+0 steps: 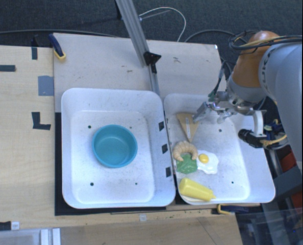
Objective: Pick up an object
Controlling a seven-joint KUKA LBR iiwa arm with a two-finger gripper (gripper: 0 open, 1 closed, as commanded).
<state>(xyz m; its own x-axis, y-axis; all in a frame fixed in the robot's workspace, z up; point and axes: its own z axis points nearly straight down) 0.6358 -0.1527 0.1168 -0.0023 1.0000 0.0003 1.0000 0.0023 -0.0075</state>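
Observation:
My gripper hangs over the far part of the right bin, its fingers spread open with nothing between them. Its left fingertip is just right of a tan wedge lying on the bin floor. Nearer the front lie a tan croissant, a green piece touching it, a fried egg and a yellow object at the front edge. A blue bowl sits upright in the middle of the left bin.
A slanted metal pole comes down to the bins' far edge between them. The grey arm with its orange band and cables fills the right side. The bins' shared walls run between the bowl and the toy food.

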